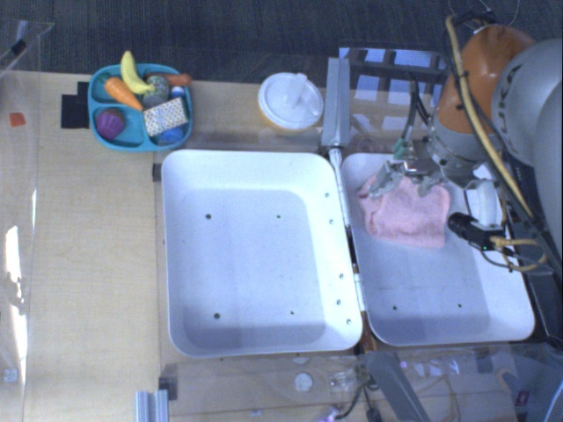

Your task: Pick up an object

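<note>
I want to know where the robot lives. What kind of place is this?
Probably a robot test lab: two shallow white bins on a wooden bench, a grey arm's gripper over a crumpled pink cloth.

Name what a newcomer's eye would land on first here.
The pink cloth, crumpled at the back of the right bin, with the end effector down at its far edge. Next, the blue tray of toy food at the bench's back left, beside the white lid.
</note>
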### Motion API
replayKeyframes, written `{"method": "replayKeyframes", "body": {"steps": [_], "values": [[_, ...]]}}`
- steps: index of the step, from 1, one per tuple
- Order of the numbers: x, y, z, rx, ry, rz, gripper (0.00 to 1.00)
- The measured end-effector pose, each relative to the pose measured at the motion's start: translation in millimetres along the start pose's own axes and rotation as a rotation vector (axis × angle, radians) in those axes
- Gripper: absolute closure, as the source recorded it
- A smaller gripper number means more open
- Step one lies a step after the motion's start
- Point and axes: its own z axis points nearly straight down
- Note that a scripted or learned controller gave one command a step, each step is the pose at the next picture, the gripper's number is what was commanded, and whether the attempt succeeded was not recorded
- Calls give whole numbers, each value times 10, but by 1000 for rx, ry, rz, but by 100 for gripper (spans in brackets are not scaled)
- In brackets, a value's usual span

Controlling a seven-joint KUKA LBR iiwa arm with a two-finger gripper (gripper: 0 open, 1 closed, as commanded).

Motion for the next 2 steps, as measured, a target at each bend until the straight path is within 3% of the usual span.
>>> {"method": "replayKeyframes", "body": {"steps": [1, 2], "values": [[-492, -422, 345, 3, -1, -27, 0], [-239, -167, 942, -11, -5, -118, 0]]}}
